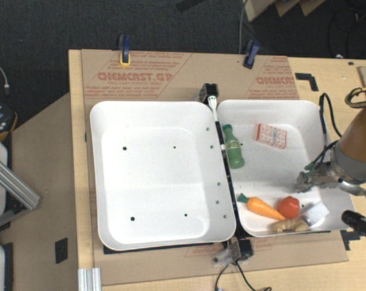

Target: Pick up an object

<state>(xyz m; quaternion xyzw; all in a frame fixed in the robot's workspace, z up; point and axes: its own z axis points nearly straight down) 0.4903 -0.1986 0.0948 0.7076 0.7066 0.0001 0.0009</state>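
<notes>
Brown board (170,71) printed "CHEMCAST" bears two white bins (110,126) over dark carpet (79,11); gripper (307,180) at right, grip unclear.

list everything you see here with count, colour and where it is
left bin: 1, white, left half of the bench
right bin: 1, white, right half of the bench, beside the left bin
bottle: 1, green, lying along the right bin's left wall
packet: 1, white with red print, far part of the right bin
carrot: 1, orange with green top, near part of the right bin
tomato: 1, red, just right of the carrot
ginger root: 1, tan, near edge of the right bin, below the tomato
clamps: 2, blue, far edge of the board
arm: 1, grey with orange band, right edge
gripper: 1, dark, over the right bin's right side
</notes>
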